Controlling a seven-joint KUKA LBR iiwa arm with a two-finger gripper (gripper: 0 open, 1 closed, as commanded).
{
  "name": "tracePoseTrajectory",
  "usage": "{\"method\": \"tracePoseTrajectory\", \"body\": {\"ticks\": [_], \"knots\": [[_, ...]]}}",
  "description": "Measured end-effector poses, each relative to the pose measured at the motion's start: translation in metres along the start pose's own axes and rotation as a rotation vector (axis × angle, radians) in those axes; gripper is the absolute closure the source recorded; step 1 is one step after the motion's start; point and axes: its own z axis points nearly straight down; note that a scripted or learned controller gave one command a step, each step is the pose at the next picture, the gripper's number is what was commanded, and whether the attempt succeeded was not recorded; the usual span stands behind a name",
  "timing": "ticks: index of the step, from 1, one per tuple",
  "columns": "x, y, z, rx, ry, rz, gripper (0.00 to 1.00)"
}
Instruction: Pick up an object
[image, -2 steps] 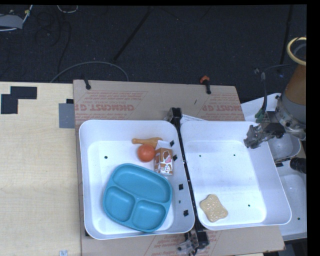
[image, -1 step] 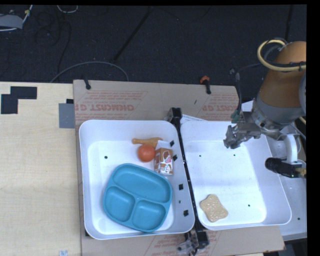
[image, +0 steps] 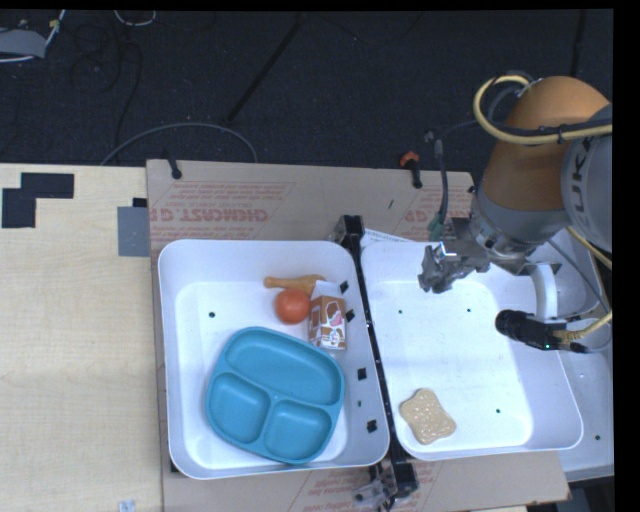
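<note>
Near the front of the right bin (image: 560, 400) we see a tan cracker-like piece (image: 428, 416) lying flat. Above that bin's far rim hangs our gripper (image: 440, 272), well apart from the piece, with nothing visibly held. Across the divider, the left bin (image: 185, 300) holds a blue divided plate (image: 274, 394), an orange ball (image: 292, 306) and a small printed carton (image: 328, 322).

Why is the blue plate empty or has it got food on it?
Empty. The blue plate lies flat in the left bin; its three compartments show only bare blue.
</note>
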Motion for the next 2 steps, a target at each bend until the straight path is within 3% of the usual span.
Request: {"method": "tracePoseTrajectory", "body": {"ticks": [2], "knots": [[0.106, 0.021, 0.015, 0.001, -0.001, 0.000, 1.00]]}}
